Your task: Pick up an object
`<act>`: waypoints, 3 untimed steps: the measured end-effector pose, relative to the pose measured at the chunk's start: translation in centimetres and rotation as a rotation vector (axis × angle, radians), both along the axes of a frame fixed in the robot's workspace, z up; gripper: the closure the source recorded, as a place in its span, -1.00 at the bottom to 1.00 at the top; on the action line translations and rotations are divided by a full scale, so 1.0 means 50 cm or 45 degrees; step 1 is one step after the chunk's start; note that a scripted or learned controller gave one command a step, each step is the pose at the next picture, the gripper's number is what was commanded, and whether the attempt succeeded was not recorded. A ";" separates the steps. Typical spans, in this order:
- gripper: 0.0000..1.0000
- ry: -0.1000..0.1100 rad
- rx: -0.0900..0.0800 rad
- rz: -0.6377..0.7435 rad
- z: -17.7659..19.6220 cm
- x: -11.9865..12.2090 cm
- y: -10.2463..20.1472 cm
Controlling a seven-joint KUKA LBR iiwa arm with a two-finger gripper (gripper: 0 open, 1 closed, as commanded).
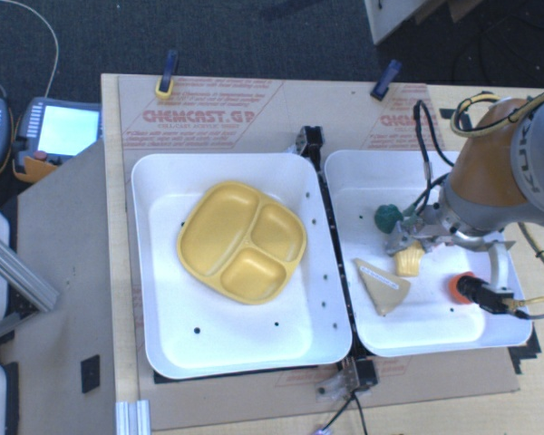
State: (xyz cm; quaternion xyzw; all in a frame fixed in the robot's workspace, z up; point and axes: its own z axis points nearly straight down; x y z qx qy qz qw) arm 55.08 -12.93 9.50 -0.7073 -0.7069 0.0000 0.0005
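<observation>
Dark carpet surrounds my bench, where the left bin holds a yellow divided plate. Beyond its right wall, the right bin holds my gripper, lowered over a small yellow piece; finger spread I cannot tell. Nearby lie a green ball, tan wedge and orange object.

Bench bears two white bins side by side
</observation>
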 end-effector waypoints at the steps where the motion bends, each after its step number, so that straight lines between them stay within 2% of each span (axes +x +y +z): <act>1: 1.00 -0.010 -0.004 0.000 0.118 0.000 -0.019; 3: 1.00 -0.013 -0.005 0.002 0.373 0.007 -0.031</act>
